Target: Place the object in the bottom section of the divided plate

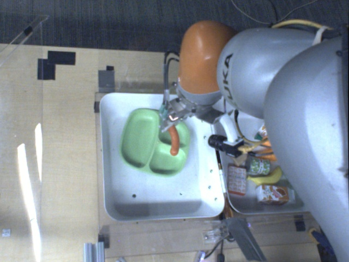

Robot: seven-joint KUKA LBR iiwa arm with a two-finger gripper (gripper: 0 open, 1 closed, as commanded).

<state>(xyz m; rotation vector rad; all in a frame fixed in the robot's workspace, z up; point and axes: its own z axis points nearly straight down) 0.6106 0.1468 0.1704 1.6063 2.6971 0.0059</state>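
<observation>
- Grey arm (283,75) looms nearest, reaching in over the left bin (163,201).
- Gripper (169,118) pinches the top of an orange sausage (174,140), which hangs over the green plate (143,141).
- Step, I judge: carrying to placement.
- Sausage tip sits near the divider; next, shift toward the bottom section, lower, release.

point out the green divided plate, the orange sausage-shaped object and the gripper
green divided plastic plate (139,138), camera view, on its large left section
orange sausage-shaped object (174,141), camera view, mid-length
two-finger gripper (167,120), camera view, between its fingertips
</observation>
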